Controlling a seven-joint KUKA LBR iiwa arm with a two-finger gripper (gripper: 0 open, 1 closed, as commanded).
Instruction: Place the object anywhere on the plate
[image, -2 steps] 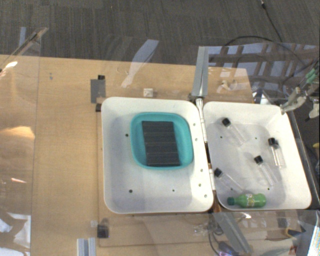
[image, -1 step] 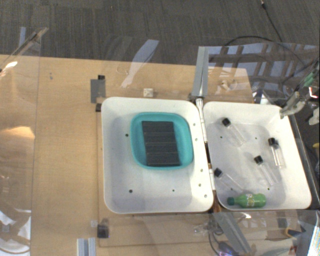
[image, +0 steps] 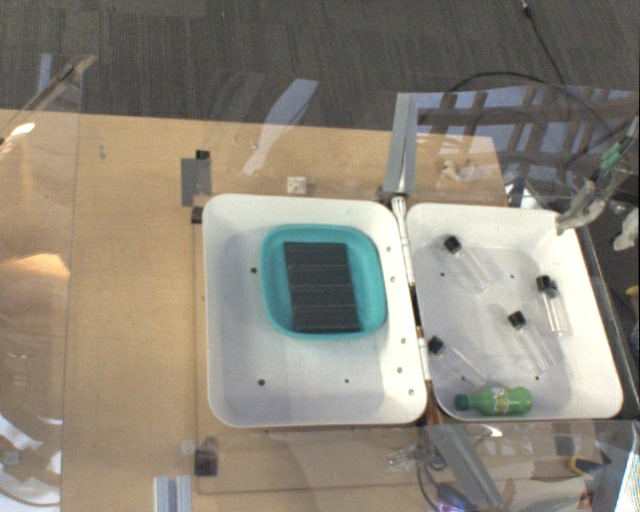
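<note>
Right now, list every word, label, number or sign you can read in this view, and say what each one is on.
None can be read.
Green bottle in the right bin: its middle band looks like a label, too small and blurred to read.
Four clear vials with black caps, such as this one: no markings visible.
Teal plate with its dark ridged insert: no text.

The wooden bench (image: 120, 330) carries 2 shallow white bins, touching side by side: the left bin (image: 235, 385) and the right bin (image: 590, 300). A small pale block (image: 296, 185) lies just behind the left bin (its nature is unclear). A dark bracket (image: 197, 180) stands near that bin's far left corner.
</note>
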